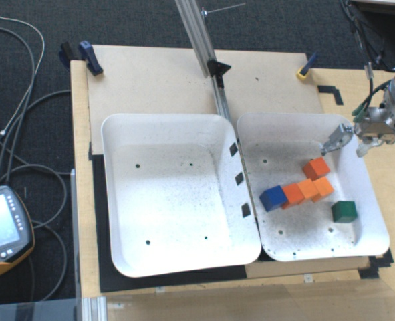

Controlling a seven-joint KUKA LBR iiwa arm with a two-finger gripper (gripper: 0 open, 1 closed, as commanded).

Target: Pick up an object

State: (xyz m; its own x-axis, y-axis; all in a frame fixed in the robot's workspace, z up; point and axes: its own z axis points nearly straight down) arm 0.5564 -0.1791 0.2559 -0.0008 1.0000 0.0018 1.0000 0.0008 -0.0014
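Blocks cluster in the right shallow white plastic bin (377, 236), while the left white bin (117, 199) sits beside it on the pale wooden tabletop (157, 79). Left to right lie a small blue cube (273, 197), a row of orange cubes (307, 190), a tilted orange cube (316, 168) and a dark green cube (344, 210). The jaws (349, 141) stand spread wide, holding nothing, above the bin's far right part. The tilted orange cube lies nearest, just left and nearward of them.

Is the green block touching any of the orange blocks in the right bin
Apart. The camera view shows bare white bin floor between the green block and the nearest of the orange blocks.
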